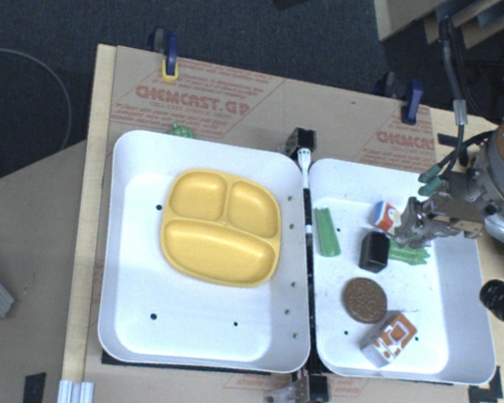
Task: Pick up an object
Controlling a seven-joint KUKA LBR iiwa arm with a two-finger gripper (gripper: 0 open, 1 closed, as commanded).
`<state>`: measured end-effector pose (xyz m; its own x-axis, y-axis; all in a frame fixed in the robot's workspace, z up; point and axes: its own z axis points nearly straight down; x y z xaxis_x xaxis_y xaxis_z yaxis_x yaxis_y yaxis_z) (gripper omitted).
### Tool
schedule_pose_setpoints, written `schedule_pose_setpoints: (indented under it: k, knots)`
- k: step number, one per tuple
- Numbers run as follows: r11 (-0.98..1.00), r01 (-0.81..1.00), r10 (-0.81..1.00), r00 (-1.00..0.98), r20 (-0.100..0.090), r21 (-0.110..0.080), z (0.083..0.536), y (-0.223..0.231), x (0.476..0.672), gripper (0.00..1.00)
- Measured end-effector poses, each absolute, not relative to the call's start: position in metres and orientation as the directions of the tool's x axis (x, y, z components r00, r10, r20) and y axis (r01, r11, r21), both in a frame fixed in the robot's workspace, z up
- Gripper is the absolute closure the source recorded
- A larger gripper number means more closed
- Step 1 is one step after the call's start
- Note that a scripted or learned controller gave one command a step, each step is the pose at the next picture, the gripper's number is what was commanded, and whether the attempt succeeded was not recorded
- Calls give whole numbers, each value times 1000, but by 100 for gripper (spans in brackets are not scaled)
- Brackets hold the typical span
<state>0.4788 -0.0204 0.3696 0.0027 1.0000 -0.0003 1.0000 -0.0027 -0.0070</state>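
My gripper is low over the upper middle of the right bin. It sits right above a flat green piece that pokes out below it. Whether it touches that piece I cannot tell. A small red, white and blue item lies just left of the gripper. A small black object lies below that item. Further left lies a green block. A brown disc and an orange and white box rest near the bin's front.
The left bin holds a yellow divided plate. The two bins meet along a narrow seam in the middle. The right side of the right bin is bare white floor under the arm.
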Motion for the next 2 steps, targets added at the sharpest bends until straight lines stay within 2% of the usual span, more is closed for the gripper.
schedule_pose_setpoints:
  k: [1,2]
  knots:
    - [4,1000,1000,-4,0,9,436,8,480,100]
    - [-4,1000,1000,4,0,-7,374,-19,479,100]
